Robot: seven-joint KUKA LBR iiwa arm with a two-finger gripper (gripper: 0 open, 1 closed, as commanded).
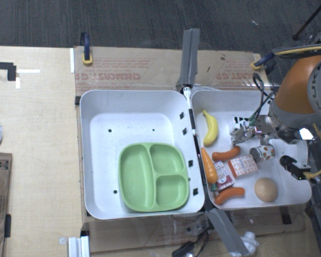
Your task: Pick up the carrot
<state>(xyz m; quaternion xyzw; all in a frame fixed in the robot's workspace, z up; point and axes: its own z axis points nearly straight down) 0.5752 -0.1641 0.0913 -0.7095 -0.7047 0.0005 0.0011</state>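
My gripper sat low over the far middle of the right bin, just above the upper sausage. Couldn't tell whether the jaws were open or closed, too much cable and metal clutter there. Nothing visibly held.

Near it: small printed cup just right of the jaws, red-and-white packet nearer, a smaller packet left of that, second sausage at the near edge, brown egg-shaped ball near right, banana far left.

Carrot lay along the right bin's left wall, long axis running far to near, thick end nearer, just left of the small packet and maybe touching it. Well clear of my jaws, down and left.

Handling guess: toy carrot, light, rigid, smooth plastic, so slippery and tapered. I'd take it across the thick middle, jaws closing left-right. The wall side is tight, one jaw may not fit between carrot and wall.

Left bin held a green divided plate.

Writing: red mirrored print on the cardboard behind the bins on the worktop, reads like "CHEMCAST GP". Packet text too small to read.
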